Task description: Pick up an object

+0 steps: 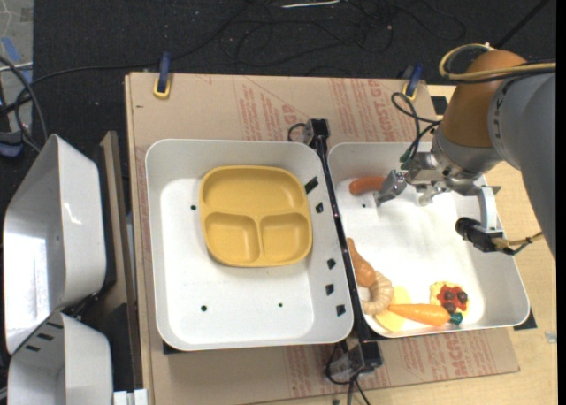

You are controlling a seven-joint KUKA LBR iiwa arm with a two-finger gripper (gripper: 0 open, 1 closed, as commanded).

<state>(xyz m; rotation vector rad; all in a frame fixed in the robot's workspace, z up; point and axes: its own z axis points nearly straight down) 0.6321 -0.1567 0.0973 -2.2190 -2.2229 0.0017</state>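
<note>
Gripper [409,187] sits low over the back of the right bin [508,293], and I can't tell how its jaws stand or whether it has anything. An orange sausage [363,186] lies just beside it; carrot [419,313] along the front wall, yellow plate [256,216] in the left bin [168,306].

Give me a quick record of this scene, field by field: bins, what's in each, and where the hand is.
left bin: holds a yellow plate with three sections
right bin: holds toy food
sausage: far left corner of right bin
carrot: near edge of right bin
pizza slice: near right, beside the carrot
shrimp: near left, by the divider
hand: low over far end of right bin, just right of the sausage
</note>
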